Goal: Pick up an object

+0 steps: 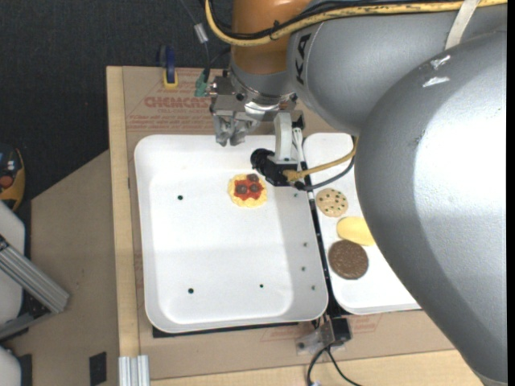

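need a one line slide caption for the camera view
End effector above the left bin near a small toy pizza; a cookie and brown disc lie in the right bin.

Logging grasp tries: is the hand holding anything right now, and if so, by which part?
Nothing is held. The hand hangs above the left bin with nothing between its fingers; the small pizza-like toy lies on the bin floor apart from it.

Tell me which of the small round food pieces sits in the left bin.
The yellow tart with red topping, alone in the left bin. The speckled cookie and brown cookie lie in the right bin.
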Robot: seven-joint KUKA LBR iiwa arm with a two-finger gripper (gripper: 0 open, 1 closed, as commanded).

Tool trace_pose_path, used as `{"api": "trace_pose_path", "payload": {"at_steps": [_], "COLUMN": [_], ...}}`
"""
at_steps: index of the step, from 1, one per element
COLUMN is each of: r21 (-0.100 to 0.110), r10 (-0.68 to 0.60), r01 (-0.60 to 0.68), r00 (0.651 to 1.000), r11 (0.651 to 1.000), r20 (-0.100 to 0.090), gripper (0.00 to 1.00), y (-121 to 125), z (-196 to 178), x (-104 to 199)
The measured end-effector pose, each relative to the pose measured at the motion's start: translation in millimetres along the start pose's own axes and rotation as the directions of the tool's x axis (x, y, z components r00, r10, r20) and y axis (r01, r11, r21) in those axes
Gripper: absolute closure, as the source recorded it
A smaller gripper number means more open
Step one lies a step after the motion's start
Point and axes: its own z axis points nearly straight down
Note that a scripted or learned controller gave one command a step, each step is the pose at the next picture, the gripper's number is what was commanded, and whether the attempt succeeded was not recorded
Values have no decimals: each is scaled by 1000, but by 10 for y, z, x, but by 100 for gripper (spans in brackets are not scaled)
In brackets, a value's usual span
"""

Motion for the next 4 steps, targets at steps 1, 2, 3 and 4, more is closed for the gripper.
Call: {"api": "trace_pose_path", "payload": {"at_steps": [1, 2, 3, 4], "r21": [-1, 2, 10, -5], "r10": [2, 3, 5, 8], "r01": [-2, -3, -5, -8], "r00": [1000, 1000, 1000, 1000], "r11": [1000, 1000, 1000, 1000], "r20": [1, 2, 4, 2], "gripper": [100, 100, 100, 100], "y": [47, 136, -264, 72], "z": [-286, -90, 20, -558], "x": [230, 428, 420, 118]}}
